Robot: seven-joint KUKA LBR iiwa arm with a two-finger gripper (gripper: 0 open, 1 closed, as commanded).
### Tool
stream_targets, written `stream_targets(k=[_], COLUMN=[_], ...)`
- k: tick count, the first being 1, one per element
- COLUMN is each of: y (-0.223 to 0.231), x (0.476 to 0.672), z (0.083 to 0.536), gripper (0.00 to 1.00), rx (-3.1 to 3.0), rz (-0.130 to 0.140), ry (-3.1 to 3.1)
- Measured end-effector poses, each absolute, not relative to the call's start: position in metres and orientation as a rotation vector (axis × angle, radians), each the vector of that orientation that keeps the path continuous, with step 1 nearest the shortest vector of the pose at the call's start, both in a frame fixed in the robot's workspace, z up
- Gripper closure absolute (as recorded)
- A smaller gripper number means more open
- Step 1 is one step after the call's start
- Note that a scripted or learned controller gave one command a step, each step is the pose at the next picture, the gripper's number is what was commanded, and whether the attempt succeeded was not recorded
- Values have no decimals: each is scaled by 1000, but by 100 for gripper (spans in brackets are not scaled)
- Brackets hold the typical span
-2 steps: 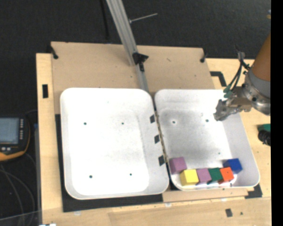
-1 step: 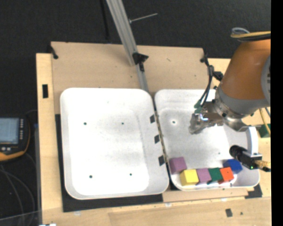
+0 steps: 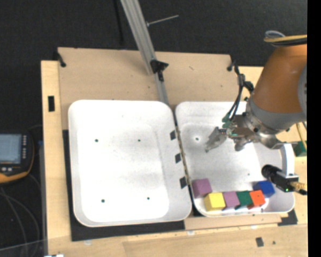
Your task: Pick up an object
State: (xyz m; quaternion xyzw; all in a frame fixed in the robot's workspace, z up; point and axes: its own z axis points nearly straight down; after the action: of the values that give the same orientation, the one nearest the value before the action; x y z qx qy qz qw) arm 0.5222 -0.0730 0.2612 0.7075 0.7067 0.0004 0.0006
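Observation:
Several small blocks lie along the near wall of the right bin (image 3: 203, 114): a purple block (image 3: 201, 186), a yellow block (image 3: 214, 201), a mauve block (image 3: 231, 199), a green block (image 3: 243, 199), an orange block (image 3: 256, 198) and a blue block (image 3: 265, 188). My gripper (image 3: 226, 143) hangs over the middle of that bin, well behind the row of blocks. It is open, its two fingers spread apart with nothing between them. The arm's orange band rises at the right edge.
The left bin (image 3: 123, 159) lies beside the right one, with black clips (image 3: 177, 157) along the shared wall. A slanted metal rail (image 3: 142, 31) reaches in from the top. A handheld device with a screen (image 3: 8, 151) sits off the bench at the left.

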Motion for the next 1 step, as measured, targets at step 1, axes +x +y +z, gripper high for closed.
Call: stream_targets(k=[1], y=[-74], x=[523], z=[272], gripper=[100], rx=[2221], rz=[4], ry=[2216])
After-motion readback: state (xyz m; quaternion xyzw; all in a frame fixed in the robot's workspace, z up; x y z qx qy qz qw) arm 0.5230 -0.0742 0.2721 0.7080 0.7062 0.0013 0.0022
